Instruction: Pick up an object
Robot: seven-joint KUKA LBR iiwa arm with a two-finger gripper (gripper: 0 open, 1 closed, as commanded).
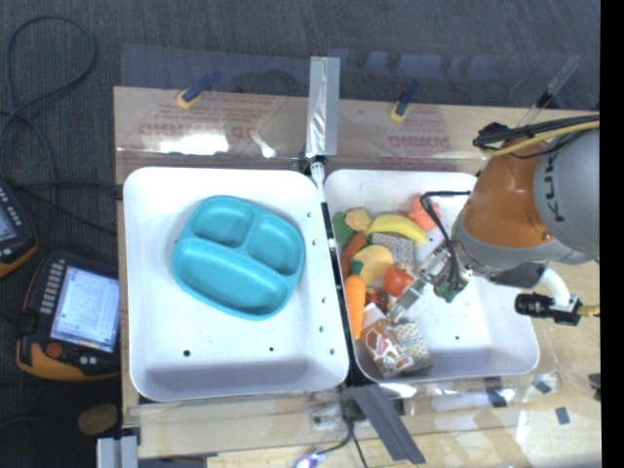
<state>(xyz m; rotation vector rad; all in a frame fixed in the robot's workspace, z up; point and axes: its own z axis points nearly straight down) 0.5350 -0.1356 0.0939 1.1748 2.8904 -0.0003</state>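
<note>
Toy food (382, 261) lies heaped along the left side of the right-hand bin (487, 344), directly below and to the left of the gripper (414, 295), which hangs over the pile's near edge. Closest to the fingertips is a red tomato-like piece (397, 279), just to their upper left, with an orange carrot (355, 305) a little further left, its long axis running roughly up and down the picture along the bin's dividing wall. A patterned packet (398, 349) sits just below the fingers, nearer the front rim. A yellow banana (399, 228) lies well above, curving left to right across the top of the heap. Whether the fingers are spread or closed cannot be told from this angle, and nothing can be seen clamped between them.

The single arm (526, 213) reaches in from the right, its orange band over the bin's right half. That half of the white floor is bare, giving the wrist room to back away rightward; to the left the pieces crowd one another and the wall, so a descent there would likely nudge neighbours. The left-hand bin (156, 339), well away to the left, holds a blue divided tray (239, 254).
</note>
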